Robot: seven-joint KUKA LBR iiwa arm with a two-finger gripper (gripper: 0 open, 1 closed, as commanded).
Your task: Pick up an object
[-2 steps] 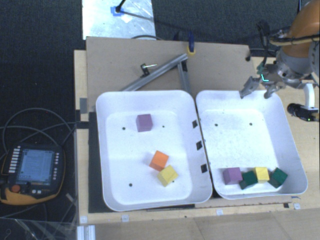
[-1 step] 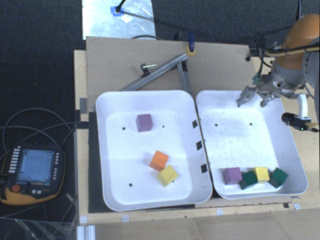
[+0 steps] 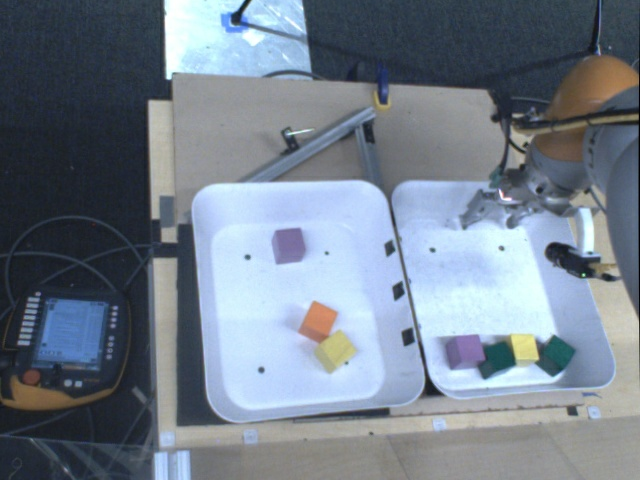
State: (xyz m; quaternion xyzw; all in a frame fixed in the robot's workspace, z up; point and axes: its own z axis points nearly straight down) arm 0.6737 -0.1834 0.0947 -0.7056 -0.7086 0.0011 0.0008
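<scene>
My gripper (image 3: 492, 215) hangs over the far edge of the right bin (image 3: 500, 268), its two fingers spread apart with nothing between them. Along that bin's near wall sit a purple cube (image 3: 464, 350), a dark green block (image 3: 496, 358), a yellow cube (image 3: 524, 347) and a second green block (image 3: 556, 353). The left bin (image 3: 230, 268) holds a purple cube (image 3: 289, 245) toward the back, an orange cube (image 3: 318, 320) in the middle and a yellow cube (image 3: 335, 350) touching it at the front.
A metal bar (image 3: 310, 146) lies slanted on the board behind the left bin. A teach pendant (image 3: 62, 346) with cables sits on the floor to the left. A foil sheet (image 3: 235, 23) lies at the back.
</scene>
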